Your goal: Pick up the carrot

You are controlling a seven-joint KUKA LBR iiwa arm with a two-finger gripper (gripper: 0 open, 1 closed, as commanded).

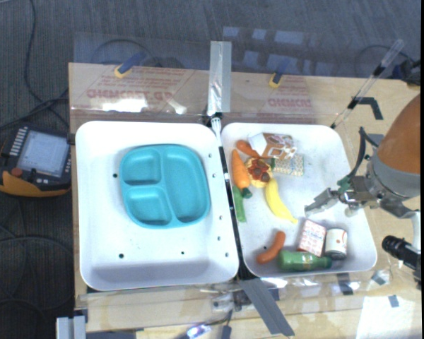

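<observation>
Glossy white bin (353,256) holds smooth tapered orange carrot (239,169).

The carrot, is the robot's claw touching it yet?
Apart. The camera view shows bare white bin floor and the banana lying between the gripper, at the right bin's right side, and the carrot by the bin's left wall.

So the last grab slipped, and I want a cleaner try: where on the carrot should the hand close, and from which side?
Probably the carrot's orange middle, coming straight down. It lies lengthwise along the right bin's left wall, green top toward the camera, so close across its narrow width; the wall and clutter on its right leave little room.
</observation>
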